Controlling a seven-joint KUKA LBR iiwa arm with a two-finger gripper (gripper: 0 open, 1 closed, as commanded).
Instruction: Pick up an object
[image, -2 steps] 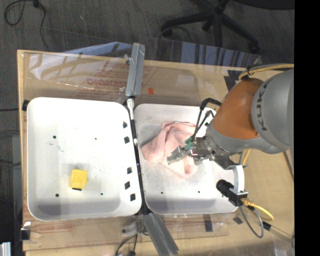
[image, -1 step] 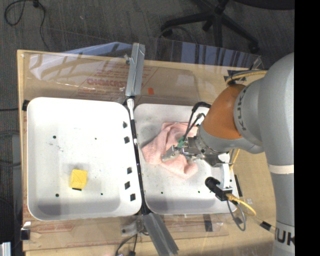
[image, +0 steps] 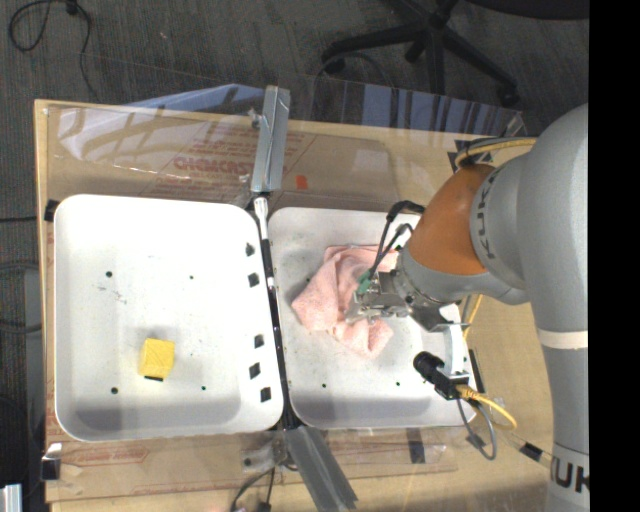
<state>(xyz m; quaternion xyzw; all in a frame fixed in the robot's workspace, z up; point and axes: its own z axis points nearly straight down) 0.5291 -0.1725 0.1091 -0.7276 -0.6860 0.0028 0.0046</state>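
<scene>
The gripper (image: 372, 298) presses down into the crumpled pink cloth (image: 335, 290) in the right bin (image: 300, 390); its grip cannot be told.

Two shallow white bins sit side by side: the right bin (image: 330, 400) lies directly under the gripper (image: 372, 298), the left bin (image: 80, 300) well off to its far side. One pink cloth (image: 325, 295) lies bunched right at the gripper. One yellow sponge (image: 157, 359) rests far from it, in the left bin.
</scene>
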